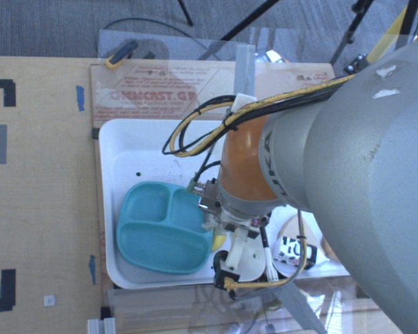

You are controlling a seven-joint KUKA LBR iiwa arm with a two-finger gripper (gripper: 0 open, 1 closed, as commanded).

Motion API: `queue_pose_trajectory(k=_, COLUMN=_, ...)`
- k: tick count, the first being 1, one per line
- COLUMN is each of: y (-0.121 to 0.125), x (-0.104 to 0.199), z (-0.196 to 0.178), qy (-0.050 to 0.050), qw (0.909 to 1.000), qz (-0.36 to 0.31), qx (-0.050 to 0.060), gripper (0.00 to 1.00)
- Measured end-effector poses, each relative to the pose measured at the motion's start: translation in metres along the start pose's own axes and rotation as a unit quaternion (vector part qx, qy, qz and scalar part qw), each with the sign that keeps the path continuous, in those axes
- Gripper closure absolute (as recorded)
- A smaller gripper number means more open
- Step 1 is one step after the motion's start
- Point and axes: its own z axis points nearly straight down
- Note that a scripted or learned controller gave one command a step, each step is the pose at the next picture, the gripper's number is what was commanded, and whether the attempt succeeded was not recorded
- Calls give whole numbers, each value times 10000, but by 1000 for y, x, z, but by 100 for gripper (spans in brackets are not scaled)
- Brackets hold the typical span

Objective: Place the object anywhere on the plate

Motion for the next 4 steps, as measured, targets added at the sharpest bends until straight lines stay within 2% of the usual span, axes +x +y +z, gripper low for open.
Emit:
queue_pose_trajectory(k=1, y=42, x=63, z=-23, qy=5, qw=9767, qz=-2146, qx=-28, gripper=100)
queue_pose_trajectory(k=2, y=42, x=63, z=-22, qy=5, qw=9767, qz=-2145, qx=-28, gripper=0)
queue_pose_trajectory(k=3, y=43, x=63, z=-30, qy=2, qw=9769, qz=-2138, qx=-22, gripper=100)
queue_pose_trajectory(k=4, y=11, x=16, z=-48, qy=0, qw=9494, qz=-3141, qx=-7, gripper=100)
